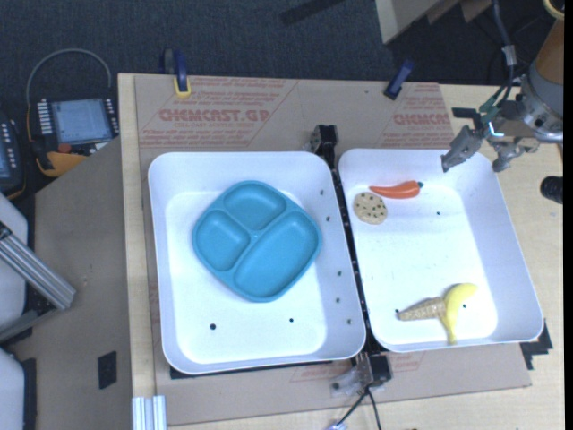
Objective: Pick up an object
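Hovering spread and empty, the fingers (pixel 481 151) sit just right of the chili pepper (pixel 395 189).

You had even, fairly bright light from overhead, and the two shallow white plastic bins (pixel 421 334) came out the brightest surfaces without fully washing out. The glossy blue three-compartment plastic plate (pixel 257 238) carried only a soft sheen along its ridges, no hard glare. Shadows were short and faint: a thin grey one lay under the yellow banana (pixel 457 307), and a soft one under the two-finger metal gripper (pixel 482 148) fell on the bin's far rim. The dark carpeted floor (pixel 224 16) was dim and low in detail. The picture was slightly soft and grainy throughout, and the top-right corner showed a small blown-out highlight.
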Robot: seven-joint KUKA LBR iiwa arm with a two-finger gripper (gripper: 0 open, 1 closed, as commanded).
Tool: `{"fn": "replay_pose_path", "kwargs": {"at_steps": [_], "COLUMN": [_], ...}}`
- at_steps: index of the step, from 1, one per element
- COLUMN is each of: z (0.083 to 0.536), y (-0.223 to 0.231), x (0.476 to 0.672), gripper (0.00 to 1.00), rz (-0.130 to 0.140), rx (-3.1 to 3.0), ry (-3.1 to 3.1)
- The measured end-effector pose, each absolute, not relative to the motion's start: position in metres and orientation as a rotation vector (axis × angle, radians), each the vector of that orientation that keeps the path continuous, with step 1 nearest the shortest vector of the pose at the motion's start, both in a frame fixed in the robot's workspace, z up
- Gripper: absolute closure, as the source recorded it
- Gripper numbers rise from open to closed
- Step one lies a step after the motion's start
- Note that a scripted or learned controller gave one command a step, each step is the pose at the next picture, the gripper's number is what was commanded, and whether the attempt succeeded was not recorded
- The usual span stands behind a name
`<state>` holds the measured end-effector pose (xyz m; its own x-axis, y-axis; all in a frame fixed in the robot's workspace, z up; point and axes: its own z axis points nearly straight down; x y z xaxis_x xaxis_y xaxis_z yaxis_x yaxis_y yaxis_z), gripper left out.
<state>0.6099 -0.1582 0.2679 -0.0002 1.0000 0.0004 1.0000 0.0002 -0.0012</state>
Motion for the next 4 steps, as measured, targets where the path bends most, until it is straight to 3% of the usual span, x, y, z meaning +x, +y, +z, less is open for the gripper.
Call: {"fn": "replay_pose_path", "kwargs": {"at_steps": [1, 4], "z": [0.268, 0.122], "y": [-0.158, -0.141], "x": [0.61, 0.611], "gripper": [0.0, 0.0], "rz": [0.001, 0.004], "rx": [-2.22, -2.217], "ry": [-2.221, -2.219]}}
